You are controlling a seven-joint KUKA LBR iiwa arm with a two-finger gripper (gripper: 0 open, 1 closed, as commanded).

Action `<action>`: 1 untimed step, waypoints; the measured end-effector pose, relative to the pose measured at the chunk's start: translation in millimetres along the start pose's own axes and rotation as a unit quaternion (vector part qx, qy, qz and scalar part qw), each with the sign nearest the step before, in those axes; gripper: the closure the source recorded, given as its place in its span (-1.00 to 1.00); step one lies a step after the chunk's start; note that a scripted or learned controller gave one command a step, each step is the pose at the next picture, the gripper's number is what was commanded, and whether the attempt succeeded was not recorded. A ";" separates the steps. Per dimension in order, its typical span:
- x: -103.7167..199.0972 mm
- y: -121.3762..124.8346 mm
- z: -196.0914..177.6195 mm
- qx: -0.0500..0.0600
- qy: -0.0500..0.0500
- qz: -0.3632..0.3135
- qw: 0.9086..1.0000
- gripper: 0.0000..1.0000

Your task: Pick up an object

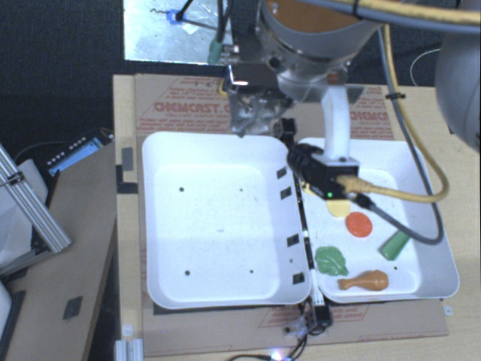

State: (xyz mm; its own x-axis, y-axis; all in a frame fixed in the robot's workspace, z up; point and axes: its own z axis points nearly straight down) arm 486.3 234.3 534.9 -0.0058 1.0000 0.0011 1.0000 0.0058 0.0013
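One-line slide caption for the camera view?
Grey arm above right white bin holding orange disc, green leafy piece, green stick, tan drumstick.

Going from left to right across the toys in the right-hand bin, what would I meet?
Green leafy toy → orange round slice → brown drumstick → green stick. A yellow piece under the arm is left out; its place is unclear.

Bright even overhead light, white bins (pixel 218 224) near washed out, soft focus, dark floor, glare patch top left.
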 end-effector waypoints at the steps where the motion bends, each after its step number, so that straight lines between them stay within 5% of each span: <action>1: 0.0 0.0 0.0 0.000 0.000 0.000 1.000 1.00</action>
